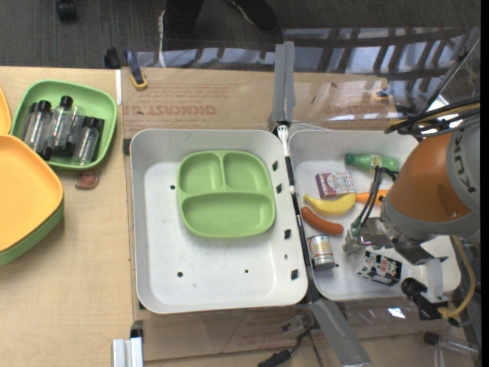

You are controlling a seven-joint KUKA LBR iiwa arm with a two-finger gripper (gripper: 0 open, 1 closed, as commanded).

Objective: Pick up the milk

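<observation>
Where the grey arm with its orange band crosses the lower right of the frame, it hides much of the right bin, and the pincer is a small dark cluster below the wrist; whether it is spread or pressed together cannot be told. The milk seems to be the small white carton with dark print lying flat on the bin floor at lower right, just right of and below the pincer, its far end tucked under the arm. Whether the pincer touches it is unclear. A purple and white packet, a banana, a red sausage, a small can and a green bottle lie left of and above the arm in the same bin. The left bin carries a green divided plate. At far left on the table sit a green tray of vials and stacked plates, orange on top, cut off by the frame edge.
</observation>
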